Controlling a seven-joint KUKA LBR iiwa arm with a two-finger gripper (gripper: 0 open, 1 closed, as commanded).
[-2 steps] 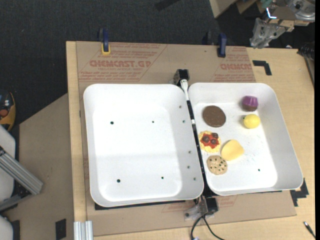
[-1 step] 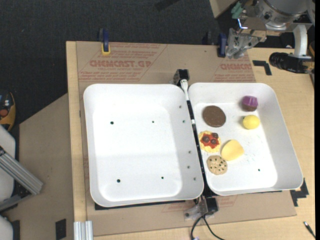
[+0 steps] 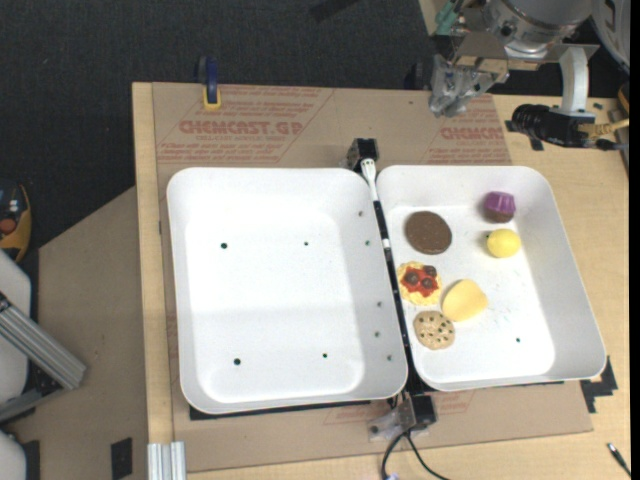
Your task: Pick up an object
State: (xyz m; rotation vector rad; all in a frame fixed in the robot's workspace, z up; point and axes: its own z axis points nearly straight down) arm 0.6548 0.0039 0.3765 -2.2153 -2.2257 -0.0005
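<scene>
Two white bins (image 3: pixel 280 193) sit below the gripper (image 3: pixel 455 93), jaw state unclear; purple object (image 3: pixel 499 205) lies nearest.

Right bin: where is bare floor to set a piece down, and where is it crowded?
In the right bin, bare floor runs along the right wall and front edge, beyond the yellow wedge and the cookie. The left half is crowded: brown disc, pizza piece, cookie. The purple piece and yellow ball fill the far corner.

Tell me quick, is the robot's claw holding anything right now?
End effector: up above the far edge of the right white bin, nothing between its fingers; open or closed cannot be told.
</scene>
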